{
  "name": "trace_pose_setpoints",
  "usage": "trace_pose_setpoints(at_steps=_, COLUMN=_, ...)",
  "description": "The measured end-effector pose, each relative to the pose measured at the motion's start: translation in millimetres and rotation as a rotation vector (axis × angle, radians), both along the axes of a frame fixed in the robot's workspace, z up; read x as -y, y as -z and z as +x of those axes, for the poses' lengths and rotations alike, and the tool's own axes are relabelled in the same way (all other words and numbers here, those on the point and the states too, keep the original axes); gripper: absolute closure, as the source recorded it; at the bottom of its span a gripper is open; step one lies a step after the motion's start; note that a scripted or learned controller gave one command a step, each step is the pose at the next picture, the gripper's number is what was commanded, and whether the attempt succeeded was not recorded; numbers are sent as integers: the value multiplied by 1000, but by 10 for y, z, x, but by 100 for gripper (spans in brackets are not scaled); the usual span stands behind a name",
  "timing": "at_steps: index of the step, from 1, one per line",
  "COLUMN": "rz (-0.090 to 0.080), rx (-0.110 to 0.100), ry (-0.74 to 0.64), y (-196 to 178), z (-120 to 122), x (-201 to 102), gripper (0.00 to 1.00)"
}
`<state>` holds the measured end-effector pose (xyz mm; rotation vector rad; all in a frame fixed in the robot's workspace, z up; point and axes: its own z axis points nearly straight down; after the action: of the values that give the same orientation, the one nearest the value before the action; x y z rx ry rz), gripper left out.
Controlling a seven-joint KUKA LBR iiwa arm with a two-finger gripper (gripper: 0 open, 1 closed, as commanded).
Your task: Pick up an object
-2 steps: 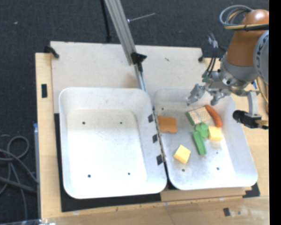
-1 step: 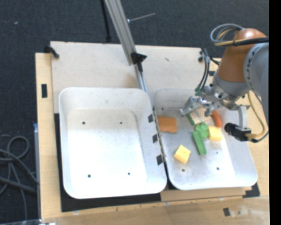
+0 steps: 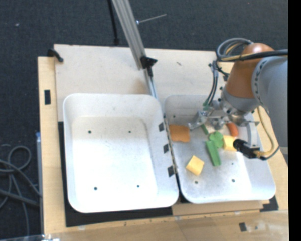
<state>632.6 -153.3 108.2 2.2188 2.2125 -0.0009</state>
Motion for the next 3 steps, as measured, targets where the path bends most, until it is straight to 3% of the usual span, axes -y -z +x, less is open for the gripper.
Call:
trace_pose_setpoints(at_steps=1, rz=2, rx=6, ry=4, y=-148, z=19, x=5, gripper=100)
trace_pose_setpoints(at_steps=3, rz=4, rx=2, ry=-5, y=-1245, z=47, x=45, gripper=100)
